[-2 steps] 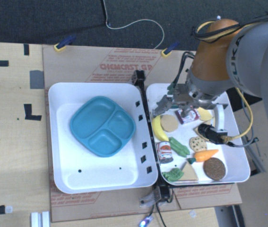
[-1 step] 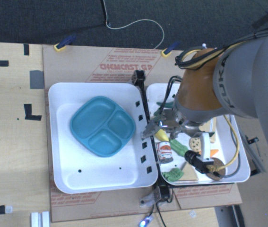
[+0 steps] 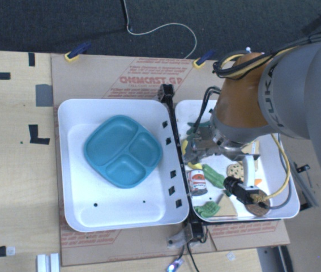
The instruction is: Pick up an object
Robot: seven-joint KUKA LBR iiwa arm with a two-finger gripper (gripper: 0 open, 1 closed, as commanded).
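The grey arm with the orange band is reaching down from the upper right, its gripper hanging over the cluttered right-hand shallow white bin; its grip cannot be told.

Blue plate: three-compartment tray with rounded corners, lying flat and turned diamond-wise in the left bin, left of centre frame.
Small can: red-and-white label, lying in the right bin near the divider.
Green pieces: one elongated beside the can, another at the bin's lower edge.
Dotted disc: pale, lower right.
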